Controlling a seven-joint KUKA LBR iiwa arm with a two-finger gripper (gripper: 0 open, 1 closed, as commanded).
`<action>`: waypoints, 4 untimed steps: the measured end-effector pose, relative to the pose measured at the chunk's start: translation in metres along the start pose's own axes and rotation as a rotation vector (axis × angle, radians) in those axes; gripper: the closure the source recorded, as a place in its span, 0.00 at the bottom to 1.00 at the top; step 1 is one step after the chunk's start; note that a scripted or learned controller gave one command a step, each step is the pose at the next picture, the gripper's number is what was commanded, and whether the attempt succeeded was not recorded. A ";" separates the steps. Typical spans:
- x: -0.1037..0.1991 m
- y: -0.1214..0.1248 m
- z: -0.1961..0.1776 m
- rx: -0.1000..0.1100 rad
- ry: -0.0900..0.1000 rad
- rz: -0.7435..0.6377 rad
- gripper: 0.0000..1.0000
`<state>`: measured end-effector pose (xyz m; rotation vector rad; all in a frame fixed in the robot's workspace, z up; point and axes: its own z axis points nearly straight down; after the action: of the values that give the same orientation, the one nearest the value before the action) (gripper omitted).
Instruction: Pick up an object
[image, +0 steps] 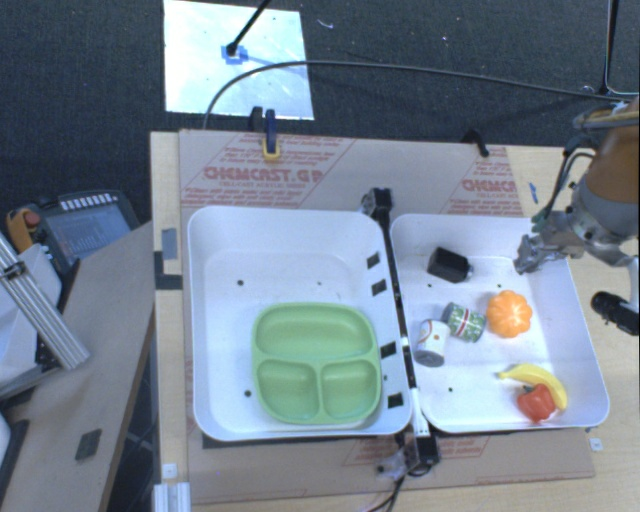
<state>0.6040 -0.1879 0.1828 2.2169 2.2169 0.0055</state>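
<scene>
hovering fingers (528, 257) sit just above-right of the orange (510, 313).

Both white bins (300, 240) look like smooth, faintly glossy plastic, as does the green divided tray (315, 362) at 6 o'clock in the left bin. The printed board (330, 165) beneath looks like matt cardboard. The orange (510, 313) shows a dull sheen.

arm (610, 190) cut off at right edge, end effector (530, 253) blurred
</scene>
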 end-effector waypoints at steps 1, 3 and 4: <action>0.000 0.001 -0.020 0.002 0.001 -0.003 1.00; 0.106 -0.024 -0.010 0.007 0.004 -0.010 1.00; 0.165 -0.042 -0.022 0.007 0.005 -0.010 1.00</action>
<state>0.5621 -0.0225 0.2040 2.2114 2.2346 0.0033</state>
